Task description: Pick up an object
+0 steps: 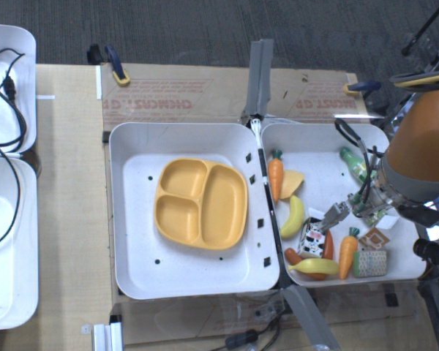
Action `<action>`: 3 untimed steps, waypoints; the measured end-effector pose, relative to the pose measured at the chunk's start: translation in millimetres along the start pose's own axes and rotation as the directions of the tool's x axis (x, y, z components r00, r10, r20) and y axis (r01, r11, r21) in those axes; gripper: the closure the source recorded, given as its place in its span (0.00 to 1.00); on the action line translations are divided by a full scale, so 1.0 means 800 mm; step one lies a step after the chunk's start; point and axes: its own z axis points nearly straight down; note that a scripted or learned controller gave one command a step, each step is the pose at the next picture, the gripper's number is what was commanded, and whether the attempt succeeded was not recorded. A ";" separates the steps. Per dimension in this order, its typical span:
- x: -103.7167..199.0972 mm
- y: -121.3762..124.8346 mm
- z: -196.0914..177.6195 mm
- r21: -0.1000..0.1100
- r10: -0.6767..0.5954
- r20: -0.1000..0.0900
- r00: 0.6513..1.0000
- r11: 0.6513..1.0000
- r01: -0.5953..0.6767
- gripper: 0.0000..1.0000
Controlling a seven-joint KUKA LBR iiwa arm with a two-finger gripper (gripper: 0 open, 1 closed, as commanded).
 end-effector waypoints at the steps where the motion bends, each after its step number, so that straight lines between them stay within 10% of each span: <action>1: -0.054 0.003 0.115 -0.013 -0.057 0.002 0.998 0.998 0.057 0.00; 3: -0.159 0.107 0.035 -0.003 -0.245 0.003 0.969 0.969 0.245 0.00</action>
